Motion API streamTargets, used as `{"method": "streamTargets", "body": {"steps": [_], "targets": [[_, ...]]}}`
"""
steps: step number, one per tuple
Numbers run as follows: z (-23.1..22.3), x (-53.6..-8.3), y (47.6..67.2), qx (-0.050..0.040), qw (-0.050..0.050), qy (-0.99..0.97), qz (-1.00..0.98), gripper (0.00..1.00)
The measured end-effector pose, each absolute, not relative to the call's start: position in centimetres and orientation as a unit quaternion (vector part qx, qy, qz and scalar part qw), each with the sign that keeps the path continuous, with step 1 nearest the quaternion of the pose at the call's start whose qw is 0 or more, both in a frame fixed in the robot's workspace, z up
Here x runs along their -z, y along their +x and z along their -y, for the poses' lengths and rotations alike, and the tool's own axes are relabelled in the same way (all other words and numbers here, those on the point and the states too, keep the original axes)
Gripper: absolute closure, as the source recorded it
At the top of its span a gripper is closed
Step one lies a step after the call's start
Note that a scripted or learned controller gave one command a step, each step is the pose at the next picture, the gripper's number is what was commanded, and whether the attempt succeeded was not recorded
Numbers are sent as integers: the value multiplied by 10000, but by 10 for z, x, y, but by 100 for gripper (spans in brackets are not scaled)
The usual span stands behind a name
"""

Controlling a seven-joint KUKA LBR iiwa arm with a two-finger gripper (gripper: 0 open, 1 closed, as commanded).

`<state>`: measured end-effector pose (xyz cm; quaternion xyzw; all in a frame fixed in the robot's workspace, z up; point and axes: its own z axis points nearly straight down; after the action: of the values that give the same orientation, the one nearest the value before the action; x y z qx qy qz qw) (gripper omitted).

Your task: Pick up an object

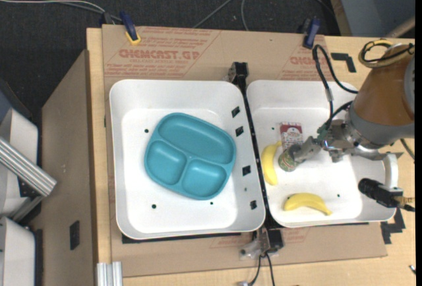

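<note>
The right white bin (343,97) holds a banana (269,164) just left of the gripper (288,160); I cannot tell its grip.

Bright, even overhead light is glaring off the two shallow white plastic bins (125,166); shadows are lying soft, edges slightly blurred.

arm reaching leftward from right (orange band showing), tool (288,160) lowered
</note>
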<state>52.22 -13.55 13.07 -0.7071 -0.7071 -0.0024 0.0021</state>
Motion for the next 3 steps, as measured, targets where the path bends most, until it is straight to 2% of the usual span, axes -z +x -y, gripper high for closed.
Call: {"method": "streamTargets", "body": {"steps": [1,2,3], "targets": [[137,-126,528,64,-89,-7069,7073,0],[136,-138,530,91,-101,-7066,7075,100],[136,-202,536,18,-30,-7064,7078,100]]}}
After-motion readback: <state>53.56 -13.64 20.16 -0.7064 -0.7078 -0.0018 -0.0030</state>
